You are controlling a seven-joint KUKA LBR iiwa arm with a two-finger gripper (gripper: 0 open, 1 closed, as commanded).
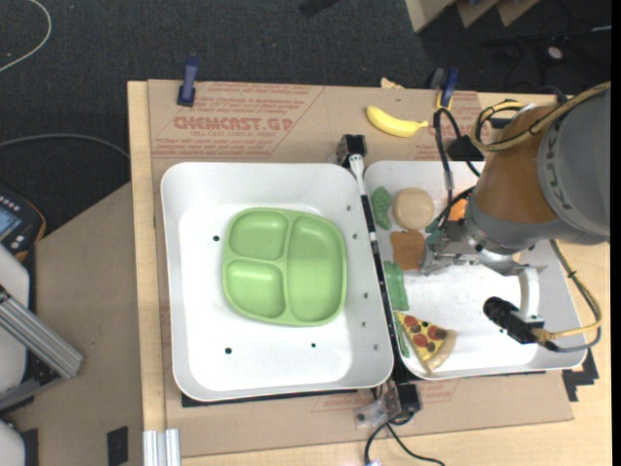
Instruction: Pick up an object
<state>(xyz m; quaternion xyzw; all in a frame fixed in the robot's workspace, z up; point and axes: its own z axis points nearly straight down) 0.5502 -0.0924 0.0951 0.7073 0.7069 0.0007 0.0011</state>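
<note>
The left shallow white bin [184, 289] holds a light green three-compartment plastic plate [285, 266]. The right white bin [485, 357] holds a round tan bun [413, 207], a brown block [408, 249], a toy pizza slice [425, 339] and green pieces [395, 284]. The gripper [434, 255] hangs just beside the brown block; its opening I cannot tell.

Left bin [194, 260]: middle taken up by green divided plate [285, 265]; bare floor left around it on all sides. Right bin [466, 362]: left strip crowded by green piece [381, 205], round bun [412, 207], brown block [408, 249], green strip [396, 286], pizza slice [425, 338]; middle overhung by arm [529, 187]. Banana [395, 121] lies on bench [243, 124] behind right bin.
</note>
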